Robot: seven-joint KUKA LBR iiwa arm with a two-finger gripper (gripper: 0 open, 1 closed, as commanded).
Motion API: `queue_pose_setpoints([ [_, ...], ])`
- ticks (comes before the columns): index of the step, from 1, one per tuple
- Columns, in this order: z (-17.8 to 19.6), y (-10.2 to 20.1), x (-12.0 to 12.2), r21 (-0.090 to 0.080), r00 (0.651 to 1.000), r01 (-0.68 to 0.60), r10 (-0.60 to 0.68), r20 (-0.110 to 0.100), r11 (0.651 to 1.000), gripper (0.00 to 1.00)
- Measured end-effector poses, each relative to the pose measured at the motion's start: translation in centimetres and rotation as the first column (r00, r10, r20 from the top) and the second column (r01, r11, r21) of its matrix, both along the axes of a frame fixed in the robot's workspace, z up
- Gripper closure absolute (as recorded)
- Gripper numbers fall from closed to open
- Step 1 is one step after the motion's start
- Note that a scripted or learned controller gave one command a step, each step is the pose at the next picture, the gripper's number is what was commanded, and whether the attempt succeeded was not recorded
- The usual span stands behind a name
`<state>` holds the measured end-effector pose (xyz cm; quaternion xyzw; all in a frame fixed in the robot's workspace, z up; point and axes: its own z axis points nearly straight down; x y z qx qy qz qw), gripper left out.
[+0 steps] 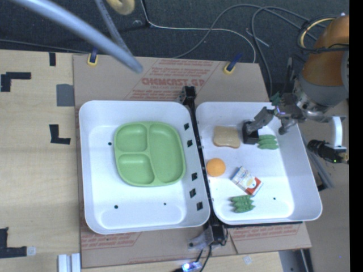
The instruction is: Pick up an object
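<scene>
Two shallow white bins side by side on a worktop [34, 152] of pale wood, over a sheet of brown cardboard [170, 75] with red lettering. Left bin [93, 208]: a light green divided plate [150, 153], three compartments, lying flat near the bin's middle, nothing in any compartment. Right bin [300, 200]: five small things. A tan slice of toast [227, 137] near the upper left, flat, long axis roughly left to right, slightly tilted down toward the right. Just below it, an orange ball [215, 167], close to the divider between the bins. To the right of the ball, a small white and red carton [246, 181] lying on its side, long axis running diagonally from upper left to lower right. Below that, near the bin's front wall, a dark green leafy toy [242, 204], long axis about left to right. Near the upper right, a lighter green leafy toy [267, 143], also lying left to right, just beside the toast's right end with the hand between them. Grey arm [320, 89] with orange band reaching in from the right, over the right bin's rim. Dark hand [250, 132] low over the bin floor, between the toast and the lighter green toy, touching or nearly touching both; nothing visibly between the fingers, and spread or pressed together cannot be told at this angle.
</scene>
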<state>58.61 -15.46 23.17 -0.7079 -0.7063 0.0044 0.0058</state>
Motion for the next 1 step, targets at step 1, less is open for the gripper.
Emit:
queue_pose_setpoints([
  [1, 0.78, 0.05, 0.26, -0.002, 1.0, -0.004, 0.004, 0.013, 1.0, 0.0],
])
